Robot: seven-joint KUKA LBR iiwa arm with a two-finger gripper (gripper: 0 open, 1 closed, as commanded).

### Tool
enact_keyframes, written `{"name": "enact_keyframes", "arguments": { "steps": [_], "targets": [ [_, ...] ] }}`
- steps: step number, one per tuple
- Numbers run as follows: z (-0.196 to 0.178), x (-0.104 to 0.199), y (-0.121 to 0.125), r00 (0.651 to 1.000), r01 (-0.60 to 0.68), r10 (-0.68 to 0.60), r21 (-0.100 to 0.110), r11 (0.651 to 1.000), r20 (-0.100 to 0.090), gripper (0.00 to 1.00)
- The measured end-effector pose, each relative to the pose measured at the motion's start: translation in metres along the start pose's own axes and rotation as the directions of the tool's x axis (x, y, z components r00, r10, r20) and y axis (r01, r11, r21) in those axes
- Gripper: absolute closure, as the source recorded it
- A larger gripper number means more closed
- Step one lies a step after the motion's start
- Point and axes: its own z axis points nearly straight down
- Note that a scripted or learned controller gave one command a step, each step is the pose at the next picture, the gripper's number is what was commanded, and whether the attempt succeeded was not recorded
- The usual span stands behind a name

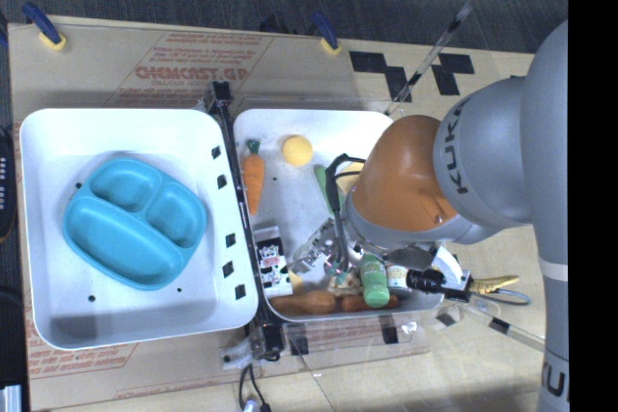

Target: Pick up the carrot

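The carrot [253,184] is orange with a small green top. It lies lengthwise along the left wall of the right bin [290,123], in its far half. My gripper [323,253] hangs low over the middle of that bin, below the orange wrist band. It is to the right of the carrot and nearer the camera, apart from it. The arm hides most of the bin's right side.
A yellow ball [296,150] lies right of the carrot's top. A green bottle [374,281], a brown sausage [311,304] and a small printed box [271,263] crowd the right bin's near edge. A blue divided plate [135,221] sits in the left bin [48,207].
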Motion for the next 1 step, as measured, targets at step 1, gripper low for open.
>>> {"name": "enact_keyframes", "arguments": {
  "steps": [1],
  "targets": [
    [-0.0048, -0.0114, -0.0057, 0.999, -0.013, 0.013, -0.002, 1.000, 0.033, 0.00]
  ]
}}
